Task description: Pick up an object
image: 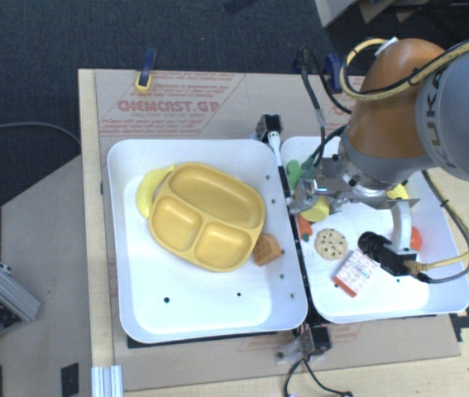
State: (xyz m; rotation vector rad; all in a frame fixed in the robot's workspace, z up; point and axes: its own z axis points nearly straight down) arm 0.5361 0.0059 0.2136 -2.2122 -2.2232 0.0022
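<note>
My gripper [315, 193] hangs low over the left part of the right bin [383, 304], under the orange-banded wrist. Just below it lie a small yellow piece [318, 212] and an orange-red piece [303, 226]. A green item [294, 171] sits by the bin's left wall, beside the gripper. A round cookie [330, 243] and a red and white packet [353, 272] lie nearer the front. A yellow bit [399, 192] and an orange bit [416, 238] peek out from behind the arm on the right.
The left bin [193, 304] holds a yellow divided plate [208, 215], tipped over a yellow item [145, 193] at its left. A brown pastry-like thing [267, 249] rests by the plate's right corner. The ridge between the bins runs just left of the gripper.
</note>
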